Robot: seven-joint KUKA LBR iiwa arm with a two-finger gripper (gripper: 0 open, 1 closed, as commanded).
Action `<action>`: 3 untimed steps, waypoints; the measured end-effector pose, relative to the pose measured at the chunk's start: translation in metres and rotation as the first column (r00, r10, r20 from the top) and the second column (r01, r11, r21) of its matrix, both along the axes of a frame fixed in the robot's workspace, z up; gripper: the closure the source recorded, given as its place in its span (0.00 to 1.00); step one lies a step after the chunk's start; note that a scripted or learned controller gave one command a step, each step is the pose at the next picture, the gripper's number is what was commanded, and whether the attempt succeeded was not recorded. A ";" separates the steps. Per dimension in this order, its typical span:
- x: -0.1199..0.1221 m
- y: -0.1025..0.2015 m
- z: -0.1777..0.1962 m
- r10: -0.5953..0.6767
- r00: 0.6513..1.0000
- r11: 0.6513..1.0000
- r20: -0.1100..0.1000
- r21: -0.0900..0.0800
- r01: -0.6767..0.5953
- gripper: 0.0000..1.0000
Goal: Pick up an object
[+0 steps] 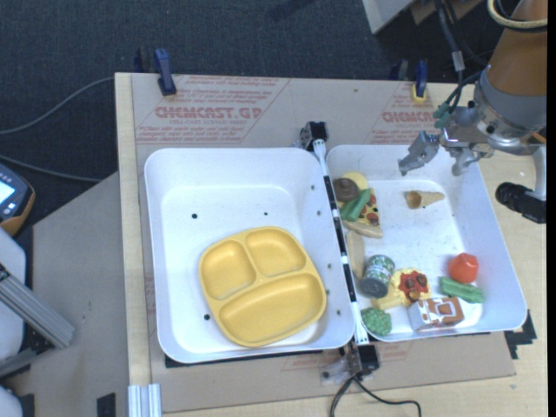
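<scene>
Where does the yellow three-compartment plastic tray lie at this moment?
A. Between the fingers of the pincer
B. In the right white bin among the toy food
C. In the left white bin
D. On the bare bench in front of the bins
C: the yellow three-compartment plastic tray lies flat on the floor of the left white bin, while the small toy food items sit in the right white bin.

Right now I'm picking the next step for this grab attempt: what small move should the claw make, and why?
Probably a short drop toward the tan wedge-shaped piece. The claw hovers open and holds nothing at the far end of the right bin, and that piece lies alone just below it, apart from the crowded toys near the front, so it looks like the easiest target.
</scene>
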State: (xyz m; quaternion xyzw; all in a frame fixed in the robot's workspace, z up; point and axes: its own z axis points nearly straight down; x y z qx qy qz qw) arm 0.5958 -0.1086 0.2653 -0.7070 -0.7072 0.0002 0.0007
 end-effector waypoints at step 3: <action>-0.072 -0.109 -0.180 0.002 1.000 1.000 -0.001 0.007 -0.002 0.00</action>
